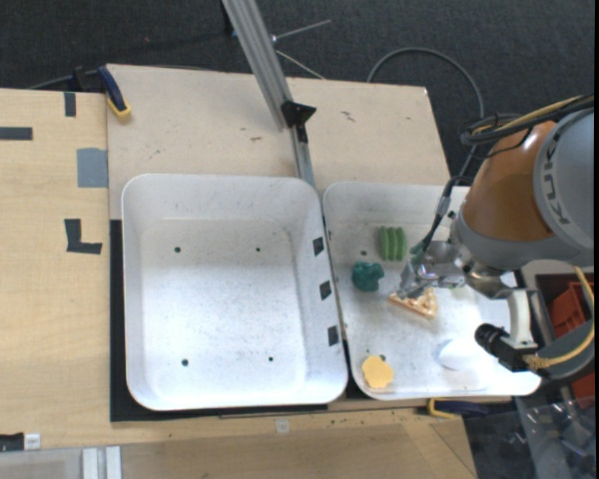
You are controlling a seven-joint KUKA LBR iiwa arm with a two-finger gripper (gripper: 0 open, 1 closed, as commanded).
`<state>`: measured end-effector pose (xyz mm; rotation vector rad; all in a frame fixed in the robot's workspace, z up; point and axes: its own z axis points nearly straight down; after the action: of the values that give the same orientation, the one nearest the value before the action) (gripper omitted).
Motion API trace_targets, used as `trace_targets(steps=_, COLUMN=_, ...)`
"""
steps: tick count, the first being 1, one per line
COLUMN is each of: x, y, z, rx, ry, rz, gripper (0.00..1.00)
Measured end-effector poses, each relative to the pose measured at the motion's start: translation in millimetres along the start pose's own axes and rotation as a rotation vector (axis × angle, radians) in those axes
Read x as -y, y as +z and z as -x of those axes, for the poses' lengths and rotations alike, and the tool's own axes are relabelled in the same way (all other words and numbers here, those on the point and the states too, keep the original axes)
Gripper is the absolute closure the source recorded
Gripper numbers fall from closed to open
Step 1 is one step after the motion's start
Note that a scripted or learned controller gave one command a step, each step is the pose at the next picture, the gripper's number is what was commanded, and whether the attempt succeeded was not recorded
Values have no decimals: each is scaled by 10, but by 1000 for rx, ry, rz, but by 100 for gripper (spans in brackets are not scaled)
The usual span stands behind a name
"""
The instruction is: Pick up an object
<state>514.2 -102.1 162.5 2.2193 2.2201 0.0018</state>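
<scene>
The grey arm (569, 183) comes in from the right, its orange band (509, 198) bulging just above the wrist. It bends downward, and the gripper (417, 285) hangs low, pointing down and leftward. I can't make out its tips clearly.

A silver rail (258, 43) slants over the bench; a blue-yellow clamp (113, 91) lies at its corner.

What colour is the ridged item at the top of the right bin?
Green. The ridged item shows best in the camera view, just above the teal piece.
</scene>
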Motion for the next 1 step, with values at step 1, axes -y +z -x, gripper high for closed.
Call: trace_targets(steps=1, x=-10, y=-433, z=-53, rx=-1, ry=-1, rz=0, gripper=100)
